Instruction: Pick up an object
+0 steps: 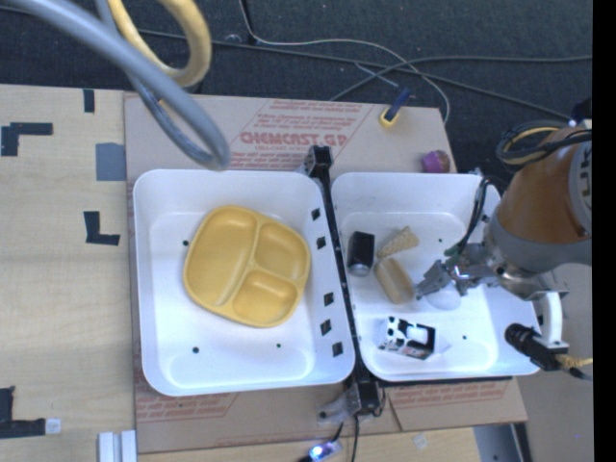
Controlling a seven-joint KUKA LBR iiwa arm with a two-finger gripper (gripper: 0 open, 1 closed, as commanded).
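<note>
The right bin holds a black cylinder, a tan wedge-shaped piece, a tan cork-like cylinder and a black-and-white block. My gripper hangs low over the middle of this bin, just right of the tan cylinder, with its dark fingers spread apart and nothing between them. A small white object lies just below the fingers. The arm's orange band is at the right.
The left bin holds a yellow divided plate. A black divider with clips runs between the bins. A grey hose and yellow tube cross the top left. A purple item lies behind the right bin.
</note>
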